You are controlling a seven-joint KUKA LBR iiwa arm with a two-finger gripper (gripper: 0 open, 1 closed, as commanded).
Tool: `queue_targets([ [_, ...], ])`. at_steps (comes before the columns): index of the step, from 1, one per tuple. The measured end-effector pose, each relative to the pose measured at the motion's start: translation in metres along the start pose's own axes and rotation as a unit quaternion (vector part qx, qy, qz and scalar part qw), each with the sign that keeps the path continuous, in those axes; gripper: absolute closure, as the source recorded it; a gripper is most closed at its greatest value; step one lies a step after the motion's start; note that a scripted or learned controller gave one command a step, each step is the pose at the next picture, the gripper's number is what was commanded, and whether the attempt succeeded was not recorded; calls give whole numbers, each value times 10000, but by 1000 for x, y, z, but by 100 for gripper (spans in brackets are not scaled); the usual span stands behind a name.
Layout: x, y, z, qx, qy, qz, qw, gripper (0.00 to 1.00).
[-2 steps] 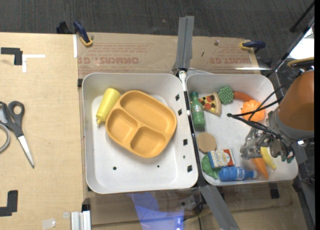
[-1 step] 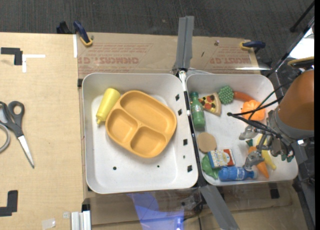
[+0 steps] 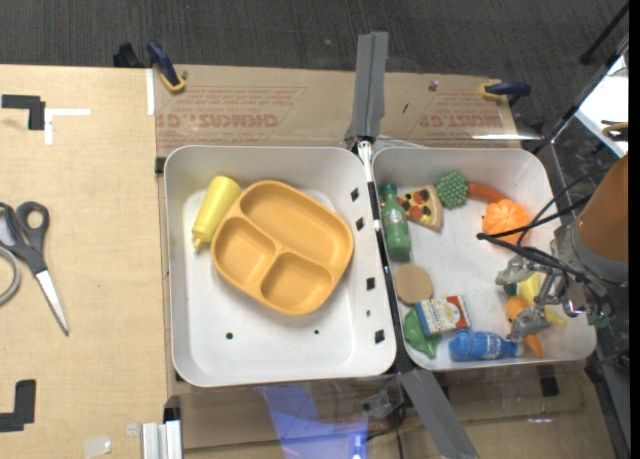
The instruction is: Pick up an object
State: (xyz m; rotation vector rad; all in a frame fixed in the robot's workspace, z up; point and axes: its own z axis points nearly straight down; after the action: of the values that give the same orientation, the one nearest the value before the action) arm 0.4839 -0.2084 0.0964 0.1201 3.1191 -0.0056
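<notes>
One pair of scissors [image 3: 35, 252] lies on the bench. The left bin [image 3: 200, 347] holds one yellow bottle [image 3: 214, 209] and one divided tray [image 3: 281, 245]. The right bin [image 3: 470, 247] holds one green bottle [image 3: 396, 227], pizza slice [image 3: 420, 205], cookie [image 3: 413, 283], carton [image 3: 441, 315], blue bottle [image 3: 482, 346], and orange [image 3: 505, 218]. The gripper [image 3: 536, 297] hangs low at the bin's right side; whether its fingers are apart, I cannot tell.
</notes>
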Motion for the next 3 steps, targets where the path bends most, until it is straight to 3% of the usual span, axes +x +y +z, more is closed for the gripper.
queue_targets([
  [3, 3, 13, 2, 0, 30, 846, 9964, 0],
])
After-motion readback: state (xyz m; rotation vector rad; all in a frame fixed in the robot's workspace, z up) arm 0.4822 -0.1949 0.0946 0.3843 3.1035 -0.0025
